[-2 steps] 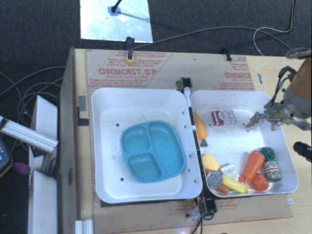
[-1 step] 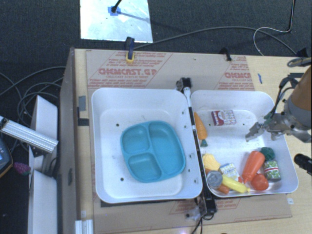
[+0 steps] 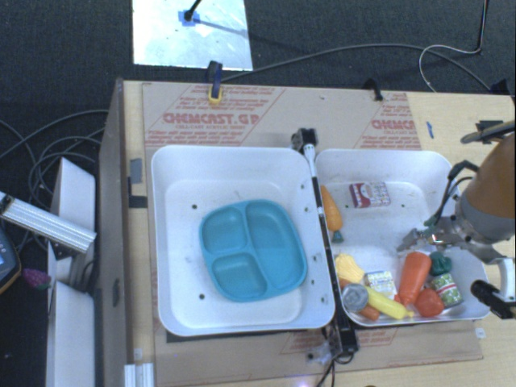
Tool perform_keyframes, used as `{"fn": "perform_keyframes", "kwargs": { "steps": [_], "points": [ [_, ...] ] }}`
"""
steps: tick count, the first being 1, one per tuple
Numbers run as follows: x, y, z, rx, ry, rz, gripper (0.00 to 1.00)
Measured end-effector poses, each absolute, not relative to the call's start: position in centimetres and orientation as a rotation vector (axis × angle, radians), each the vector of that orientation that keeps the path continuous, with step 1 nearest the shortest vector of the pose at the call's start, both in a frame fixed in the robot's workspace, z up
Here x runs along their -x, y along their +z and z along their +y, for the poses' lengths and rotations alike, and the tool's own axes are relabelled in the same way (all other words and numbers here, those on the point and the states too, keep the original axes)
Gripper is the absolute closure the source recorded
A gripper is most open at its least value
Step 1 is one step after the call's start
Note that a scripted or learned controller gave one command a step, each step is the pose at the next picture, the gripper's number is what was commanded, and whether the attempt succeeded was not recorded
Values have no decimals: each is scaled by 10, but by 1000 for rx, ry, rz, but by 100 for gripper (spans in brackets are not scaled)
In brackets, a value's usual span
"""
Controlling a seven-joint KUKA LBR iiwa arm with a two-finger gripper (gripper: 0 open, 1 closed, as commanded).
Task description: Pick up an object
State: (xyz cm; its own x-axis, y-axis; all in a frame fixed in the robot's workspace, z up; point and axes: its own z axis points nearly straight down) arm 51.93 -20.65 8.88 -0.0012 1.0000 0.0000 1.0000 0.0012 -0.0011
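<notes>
I am looking down on two white bins, and I am taking the divider between them as my landmark. Left of the divider, the left bin is holding a blue sectioned plate near its middle, with bare white floor running all round the plate to the walls. Right of the divider, the right bin is keeping its far half mostly open, with only a small red-and-white packet lying there and an orange carrot lying just beside the divider. The near part is crowded: a yellow piece, a metal can, a yellow banana, a small carton, an orange bottle-shaped toy, a red piece and a small green-labelled jar are packing together against the near wall.

The arm is reaching in from the right over the bin's right edge. The gripper is hovering just above the orange toy's top, far from the divider; I cannot tell how wide it is standing.
</notes>
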Motion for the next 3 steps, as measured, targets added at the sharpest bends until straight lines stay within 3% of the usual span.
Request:
{"fn": "perform_keyframes", "kwargs": {
  "steps": [1, 2, 3],
  "points": [
    [-524, 274, -199, 2222, -4, -2231, 0],
    [-593, 161, -206, 2215, 1, -2226, 0],
    [-657, 96, -206, 2221, -5, -2233, 0]
  ]
}}
